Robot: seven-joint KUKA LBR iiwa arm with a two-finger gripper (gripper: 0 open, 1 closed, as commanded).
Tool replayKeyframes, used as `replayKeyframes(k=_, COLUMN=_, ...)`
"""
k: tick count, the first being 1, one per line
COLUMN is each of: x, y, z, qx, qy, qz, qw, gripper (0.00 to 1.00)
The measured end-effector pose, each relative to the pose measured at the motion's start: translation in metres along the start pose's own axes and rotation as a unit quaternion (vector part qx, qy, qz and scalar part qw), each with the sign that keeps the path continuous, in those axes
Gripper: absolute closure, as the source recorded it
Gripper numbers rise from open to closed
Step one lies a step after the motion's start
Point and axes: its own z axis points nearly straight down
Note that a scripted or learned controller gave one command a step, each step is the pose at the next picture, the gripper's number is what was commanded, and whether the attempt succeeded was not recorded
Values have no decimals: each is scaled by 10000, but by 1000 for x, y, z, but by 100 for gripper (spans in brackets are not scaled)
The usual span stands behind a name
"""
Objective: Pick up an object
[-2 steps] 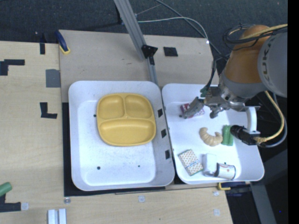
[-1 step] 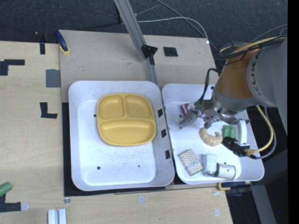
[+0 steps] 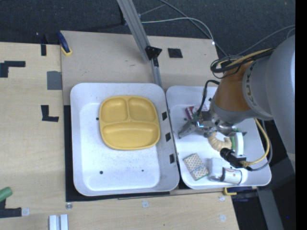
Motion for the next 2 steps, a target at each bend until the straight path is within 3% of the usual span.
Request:
replayKeyframes(k=1, x=0, y=1, z=-13, qx=-7, qy=-1, qz=-3, qw=10000, gripper=100)
replayKeyframes(k=2, x=8, y=0, z=-74, qx=-18, qy=8, qz=-3, qw=10000, gripper=100)
